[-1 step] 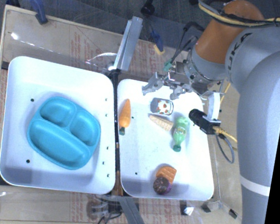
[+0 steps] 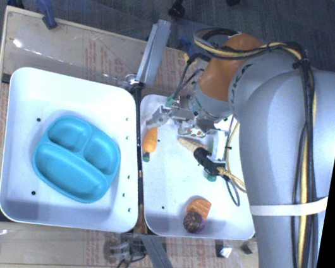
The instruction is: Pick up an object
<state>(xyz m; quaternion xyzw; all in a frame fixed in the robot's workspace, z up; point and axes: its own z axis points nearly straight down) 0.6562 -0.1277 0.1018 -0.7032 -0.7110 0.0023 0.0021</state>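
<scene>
- gripper (image 2: 179, 121) positioned low over the far end of the right bin (image 2: 165, 181), below the orange band (image 2: 219, 75) at the wrist; mechanism cluttered with metal parts and cables, so open or closed state: cannot tell.
- nothing visibly held; no object seen between the tool parts.
- nearest candidate: carrot-like orange piece (image 2: 150, 140), elongated, smooth, lying lengthwise just beside the bin's left wall, near the gripper but apart from it.
- pale wedge-shaped item (image 2: 188, 143) just below the tool, partly hidden; identity unclear.
- black cable connector (image 2: 207, 161) with a green tip hanging beside the wrist, draped over the bin.
- rounded two-tone object (image 2: 196, 213), orange on top and dark purple beneath, resting near the bin's near edge, well apart from the gripper.
- left bin (image 2: 26, 99) shallow, white, glossy, rounded corners; bearing a blue moulded tray (image 2: 76, 158) with three compartments, set at a slant.
- judged: approach stage, carrot-like piece the likely target; wall proximity likely to hinder finger placement.
</scene>
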